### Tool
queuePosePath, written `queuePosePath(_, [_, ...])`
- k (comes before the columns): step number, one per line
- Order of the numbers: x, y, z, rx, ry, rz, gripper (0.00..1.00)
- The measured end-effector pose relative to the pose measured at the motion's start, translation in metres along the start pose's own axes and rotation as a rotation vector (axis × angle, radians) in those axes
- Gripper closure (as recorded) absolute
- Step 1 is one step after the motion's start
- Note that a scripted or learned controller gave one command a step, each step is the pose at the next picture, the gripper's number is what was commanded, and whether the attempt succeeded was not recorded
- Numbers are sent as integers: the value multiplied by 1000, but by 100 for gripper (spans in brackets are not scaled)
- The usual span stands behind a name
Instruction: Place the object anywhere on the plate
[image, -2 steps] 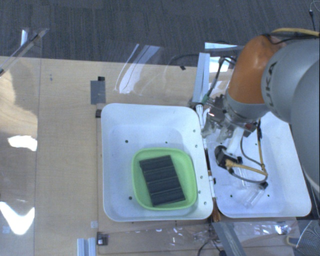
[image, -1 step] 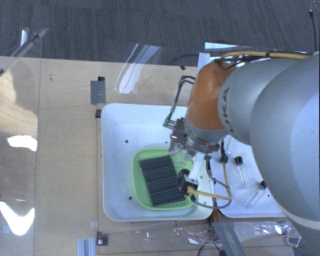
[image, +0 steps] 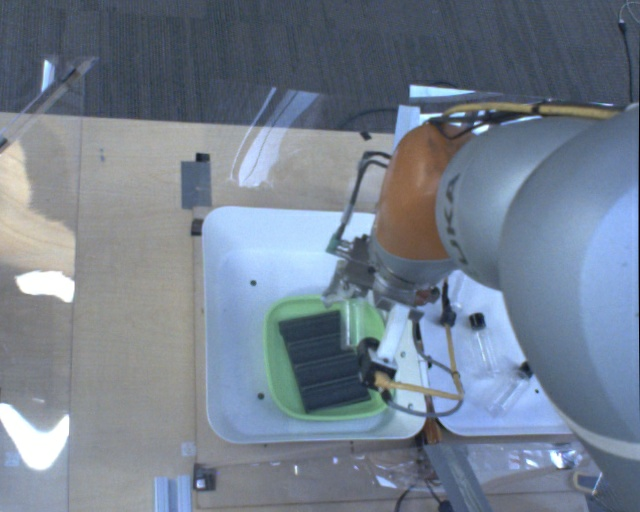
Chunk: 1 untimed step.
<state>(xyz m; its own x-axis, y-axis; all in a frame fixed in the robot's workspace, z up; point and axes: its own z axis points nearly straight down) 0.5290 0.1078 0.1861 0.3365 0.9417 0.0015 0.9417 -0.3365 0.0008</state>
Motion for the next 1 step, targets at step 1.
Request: queuePosePath(1, [1,2,-10,-2,1,-1,100])
